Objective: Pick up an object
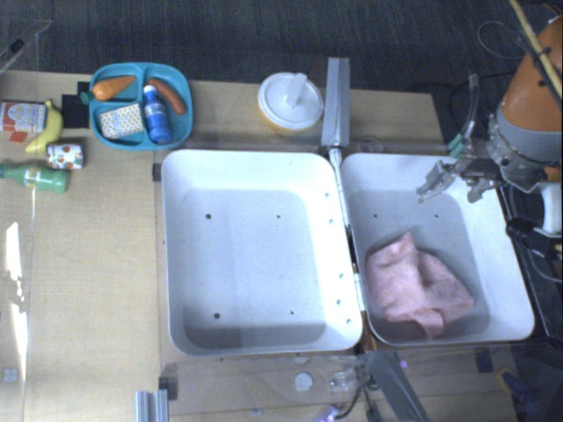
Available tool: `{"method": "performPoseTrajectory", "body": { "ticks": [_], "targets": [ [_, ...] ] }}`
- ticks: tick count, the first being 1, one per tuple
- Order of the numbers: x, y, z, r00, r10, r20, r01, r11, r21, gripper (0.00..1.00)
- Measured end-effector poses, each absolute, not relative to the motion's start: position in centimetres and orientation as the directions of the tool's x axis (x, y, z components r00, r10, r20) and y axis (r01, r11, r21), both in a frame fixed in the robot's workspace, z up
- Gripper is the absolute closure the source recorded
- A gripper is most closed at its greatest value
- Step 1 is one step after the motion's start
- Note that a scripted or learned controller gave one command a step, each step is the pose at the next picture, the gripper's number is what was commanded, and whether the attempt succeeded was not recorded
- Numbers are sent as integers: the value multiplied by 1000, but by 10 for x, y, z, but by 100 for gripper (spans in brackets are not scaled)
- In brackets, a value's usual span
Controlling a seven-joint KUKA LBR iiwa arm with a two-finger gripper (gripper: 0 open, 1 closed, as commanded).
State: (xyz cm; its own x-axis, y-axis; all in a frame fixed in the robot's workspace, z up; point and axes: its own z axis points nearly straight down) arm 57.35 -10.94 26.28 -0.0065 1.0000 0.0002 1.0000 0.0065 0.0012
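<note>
Lying crumpled near front edge of right bin [519, 280]: pink cloth [415, 288], soft, light, easy to pinch on raised fold. Gripper [453, 183] above back edge, fingers apart, holding nothing.

**One fixed camera, high over the bench**

You look down from above at a slant, far enough back to take in both white bins: the left bin [255, 253] and the right bin [440, 262] sit side by side across the middle. The bench's far edge and the dark floor beyond it run along the top. The arm [532, 104] comes in at your right edge. There is no second view to overlap with this one
</note>
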Motion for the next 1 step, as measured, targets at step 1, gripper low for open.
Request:
{"method": "performPoseTrajectory", "body": {
  "ticks": [1],
  "targets": [
    [545,-108,96,-45,999,0,999,45,5,0]
  ]
}}
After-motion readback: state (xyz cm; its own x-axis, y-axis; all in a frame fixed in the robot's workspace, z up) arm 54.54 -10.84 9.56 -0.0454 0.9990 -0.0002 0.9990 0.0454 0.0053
